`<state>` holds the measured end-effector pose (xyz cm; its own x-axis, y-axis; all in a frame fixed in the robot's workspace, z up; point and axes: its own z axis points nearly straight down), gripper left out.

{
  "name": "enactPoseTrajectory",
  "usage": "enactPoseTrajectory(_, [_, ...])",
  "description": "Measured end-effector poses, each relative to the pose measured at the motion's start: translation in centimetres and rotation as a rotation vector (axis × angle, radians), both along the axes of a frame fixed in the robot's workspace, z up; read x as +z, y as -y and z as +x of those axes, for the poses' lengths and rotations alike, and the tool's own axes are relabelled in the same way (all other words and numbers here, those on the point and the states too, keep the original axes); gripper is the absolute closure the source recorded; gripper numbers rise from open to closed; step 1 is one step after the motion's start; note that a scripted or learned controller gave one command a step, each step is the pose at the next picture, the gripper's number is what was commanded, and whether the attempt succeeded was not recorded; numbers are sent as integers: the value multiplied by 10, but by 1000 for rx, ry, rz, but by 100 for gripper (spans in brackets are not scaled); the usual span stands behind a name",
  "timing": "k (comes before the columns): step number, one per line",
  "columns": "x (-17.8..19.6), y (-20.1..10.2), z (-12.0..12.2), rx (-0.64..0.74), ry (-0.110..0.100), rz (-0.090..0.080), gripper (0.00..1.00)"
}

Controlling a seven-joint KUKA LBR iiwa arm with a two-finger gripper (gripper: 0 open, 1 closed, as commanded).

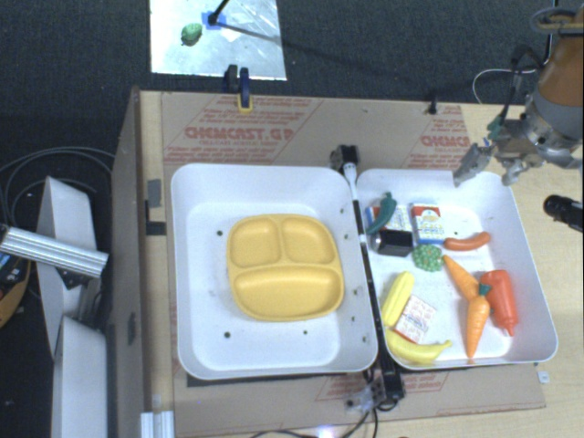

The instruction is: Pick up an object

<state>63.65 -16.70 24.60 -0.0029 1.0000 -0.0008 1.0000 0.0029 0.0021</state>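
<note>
We look down at a slant on a tabletop point(274, 126) covered with printed cardboard, bearing two shallow white bins side by side. The left bin point(196, 245) holds a yellow divided plate point(283, 267) with three compartments, lying flat near the middle.

The right bin point(529, 272) holds a scatter of toy food and small packets. Near its far left corner we see a teal object point(385, 210) beside a small red and white carton point(426, 224), with a black block point(394, 241) just below them. A sausage point(466, 241) lies to the right of the carton, and a green broccoli piece point(427, 257) sits beneath it. Two carrots point(474, 322) and a red pepper point(504, 299) lie close together at the right. Toward the near edge, a yellow corn piece point(398, 297), a small labelled packet point(418, 318) and a banana point(415, 348) cluster together.

The arm reaches in from the right. Its pincer point(487, 165) hangs above the far right corner of the right bin, its two fingers spread apart with nothing between them, well apart from the objects below.
</note>
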Motion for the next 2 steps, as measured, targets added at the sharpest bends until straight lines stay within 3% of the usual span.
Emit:
enactPoseTrajectory(1, [-114,-36,-13,2,-3,2,0])
enactPoseTrajectory(2, [-146,-65,-67,-3,22,-3,0])
